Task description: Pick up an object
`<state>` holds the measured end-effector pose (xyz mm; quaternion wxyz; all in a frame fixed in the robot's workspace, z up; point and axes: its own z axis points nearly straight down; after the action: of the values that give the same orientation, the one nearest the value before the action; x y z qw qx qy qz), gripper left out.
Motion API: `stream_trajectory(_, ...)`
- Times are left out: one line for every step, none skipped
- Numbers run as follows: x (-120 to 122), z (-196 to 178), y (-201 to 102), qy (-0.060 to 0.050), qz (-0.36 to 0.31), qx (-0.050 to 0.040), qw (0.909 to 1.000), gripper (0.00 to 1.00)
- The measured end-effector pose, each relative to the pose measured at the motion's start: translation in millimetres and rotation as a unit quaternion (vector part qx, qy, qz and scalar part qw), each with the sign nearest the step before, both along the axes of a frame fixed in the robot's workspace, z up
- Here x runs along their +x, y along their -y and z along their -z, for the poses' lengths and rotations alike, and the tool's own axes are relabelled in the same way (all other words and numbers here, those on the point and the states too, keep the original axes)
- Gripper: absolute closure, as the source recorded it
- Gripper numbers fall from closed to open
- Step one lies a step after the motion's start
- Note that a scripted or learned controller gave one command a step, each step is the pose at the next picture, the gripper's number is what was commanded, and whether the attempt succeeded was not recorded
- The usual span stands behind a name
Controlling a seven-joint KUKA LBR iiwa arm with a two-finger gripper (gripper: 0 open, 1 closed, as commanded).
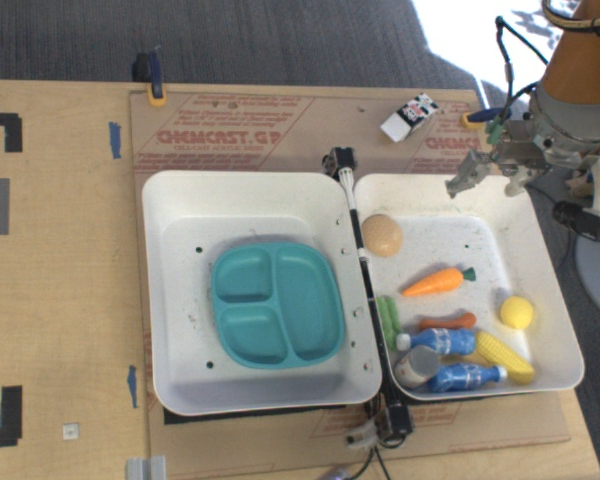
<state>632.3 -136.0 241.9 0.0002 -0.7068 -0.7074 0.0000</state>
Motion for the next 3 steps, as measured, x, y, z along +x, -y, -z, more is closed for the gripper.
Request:
stream_trajectory(-69.6,116.3,-7.8,-0.001,0.060,0.0000,0.9982,0.00)
stream_trajectory(-128.1,155.8,-43.2,0.002,-0.022,-0.0002,0.9997,0.00)
stream_trajectory(-126.6,145.0,-42.6,0.004,-0.022,-0.0011,0.9997,1.00)
